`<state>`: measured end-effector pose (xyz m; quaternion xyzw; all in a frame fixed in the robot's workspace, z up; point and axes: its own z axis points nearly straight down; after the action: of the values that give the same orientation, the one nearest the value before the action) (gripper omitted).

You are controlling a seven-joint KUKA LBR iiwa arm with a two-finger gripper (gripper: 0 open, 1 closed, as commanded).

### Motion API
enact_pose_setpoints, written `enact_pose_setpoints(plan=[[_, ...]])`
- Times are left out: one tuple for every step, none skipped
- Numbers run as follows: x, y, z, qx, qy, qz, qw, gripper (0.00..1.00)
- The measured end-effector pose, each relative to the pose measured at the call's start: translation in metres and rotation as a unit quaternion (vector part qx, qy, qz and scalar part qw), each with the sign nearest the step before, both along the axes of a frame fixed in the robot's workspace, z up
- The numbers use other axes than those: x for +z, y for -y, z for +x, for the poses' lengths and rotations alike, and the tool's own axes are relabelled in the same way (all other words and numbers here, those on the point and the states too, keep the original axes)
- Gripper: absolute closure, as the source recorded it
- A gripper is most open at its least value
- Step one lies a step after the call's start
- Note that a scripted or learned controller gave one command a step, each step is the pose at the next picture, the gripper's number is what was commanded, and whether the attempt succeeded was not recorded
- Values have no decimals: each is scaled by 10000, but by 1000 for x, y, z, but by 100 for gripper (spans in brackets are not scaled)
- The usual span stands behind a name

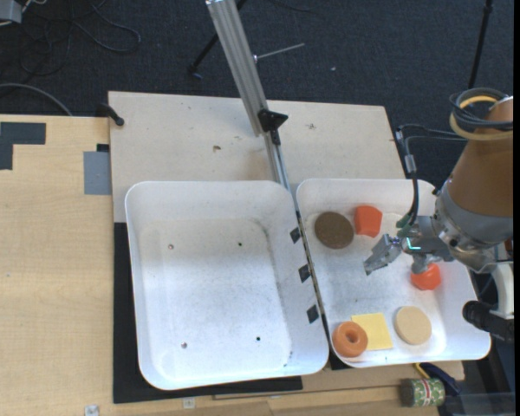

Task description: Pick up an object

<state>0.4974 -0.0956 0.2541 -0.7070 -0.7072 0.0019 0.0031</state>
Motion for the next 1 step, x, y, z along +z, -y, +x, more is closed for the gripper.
enact_pose_setpoints(plan=[[2,1,0,-16,24,-4,10000,0]])
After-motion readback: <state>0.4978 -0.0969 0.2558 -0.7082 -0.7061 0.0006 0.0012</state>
